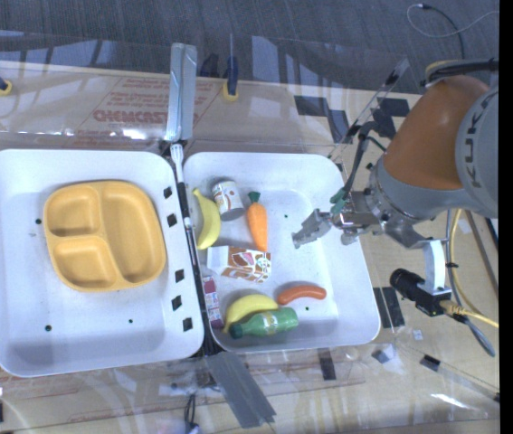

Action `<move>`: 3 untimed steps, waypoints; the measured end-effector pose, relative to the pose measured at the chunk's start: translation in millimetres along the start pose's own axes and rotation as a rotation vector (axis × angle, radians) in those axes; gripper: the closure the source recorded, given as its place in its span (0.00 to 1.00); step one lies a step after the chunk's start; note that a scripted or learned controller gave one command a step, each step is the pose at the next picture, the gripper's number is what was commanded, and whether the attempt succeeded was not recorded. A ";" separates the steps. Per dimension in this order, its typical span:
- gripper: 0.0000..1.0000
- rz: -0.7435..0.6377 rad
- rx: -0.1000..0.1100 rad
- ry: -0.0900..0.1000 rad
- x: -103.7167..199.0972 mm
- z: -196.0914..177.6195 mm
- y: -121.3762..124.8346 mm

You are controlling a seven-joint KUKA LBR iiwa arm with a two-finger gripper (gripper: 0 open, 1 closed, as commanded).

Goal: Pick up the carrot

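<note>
Clearly we are on the approach: our hand (308,231), fingers' spread unreadable, hovers at the carrot's (257,225) three o'clock; next we move over it and descend.

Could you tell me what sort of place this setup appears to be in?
Probably a robotics lab bench for grasping trials: two shallow white plastic bins side by side, toy food such as a small orange carrot, and a grey arm's two-finger gripper reaching in.

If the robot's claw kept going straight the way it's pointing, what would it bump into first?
Probably the orange toy carrot with a green top. The grey two-finger gripper points toward the picture's left, with bare white bin floor between them. Its height is unclear, so it might pass over.
</note>
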State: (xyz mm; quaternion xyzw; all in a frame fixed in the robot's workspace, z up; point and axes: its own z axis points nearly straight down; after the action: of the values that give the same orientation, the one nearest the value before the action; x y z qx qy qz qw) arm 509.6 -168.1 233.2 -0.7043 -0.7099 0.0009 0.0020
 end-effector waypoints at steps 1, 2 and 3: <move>0.00 0.164 0.002 0.001 17.1 -6.7 -17.3; 0.00 0.148 0.001 -0.001 42.3 54.0 43.1; 0.00 0.208 0.000 -0.001 24.7 132.3 102.0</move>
State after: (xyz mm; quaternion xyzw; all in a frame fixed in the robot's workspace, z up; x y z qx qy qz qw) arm 610.8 -142.4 100.6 -0.7743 -0.6328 0.0013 0.0015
